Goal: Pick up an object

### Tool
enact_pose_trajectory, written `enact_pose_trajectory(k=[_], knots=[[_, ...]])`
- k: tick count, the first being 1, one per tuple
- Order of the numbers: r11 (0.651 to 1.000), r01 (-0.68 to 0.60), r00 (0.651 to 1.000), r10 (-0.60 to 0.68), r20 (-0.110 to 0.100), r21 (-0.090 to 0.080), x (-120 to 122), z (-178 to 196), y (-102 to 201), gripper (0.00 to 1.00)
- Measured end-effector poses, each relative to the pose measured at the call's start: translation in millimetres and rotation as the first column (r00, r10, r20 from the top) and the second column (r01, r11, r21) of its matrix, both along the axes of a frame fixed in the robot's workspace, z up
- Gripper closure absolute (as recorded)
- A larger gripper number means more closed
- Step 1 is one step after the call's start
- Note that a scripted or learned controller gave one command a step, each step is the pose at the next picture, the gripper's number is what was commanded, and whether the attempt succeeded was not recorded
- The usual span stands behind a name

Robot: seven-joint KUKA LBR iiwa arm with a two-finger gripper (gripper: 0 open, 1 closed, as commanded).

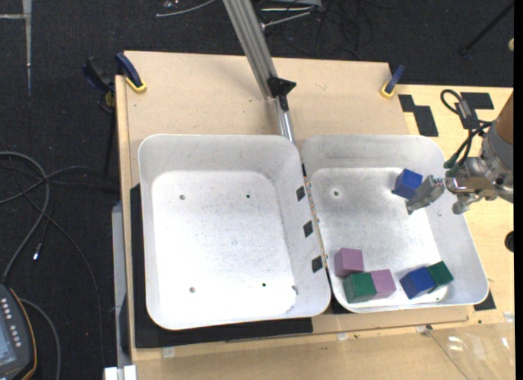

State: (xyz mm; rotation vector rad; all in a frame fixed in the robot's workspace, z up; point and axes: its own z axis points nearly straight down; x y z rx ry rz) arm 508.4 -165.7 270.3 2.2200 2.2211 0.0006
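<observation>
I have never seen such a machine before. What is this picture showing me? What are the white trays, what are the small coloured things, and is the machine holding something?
One camera, fixed above a wooden bench, looks down at a slant. On the bench two shallow white bins stand side by side: the left bin and the right bin.

The machine is a robot arm that reaches in from the right edge of the picture. Its grasping tool hangs over the right bin.

The small coloured things are blocks, all in the right bin. A blue block sits right at the tip of the tool; I cannot tell whether the tool grips it or only touches it. Near the front wall lie a purple block, a green block, a pink block, a second blue block and a dark green block.
</observation>
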Motion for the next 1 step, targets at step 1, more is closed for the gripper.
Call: enact_pose_trajectory(k=[1], knots=[[1.0,0.004,1.0,-0.004,0.003,-0.004,-19.0,19.8,-45.7,0.0]])
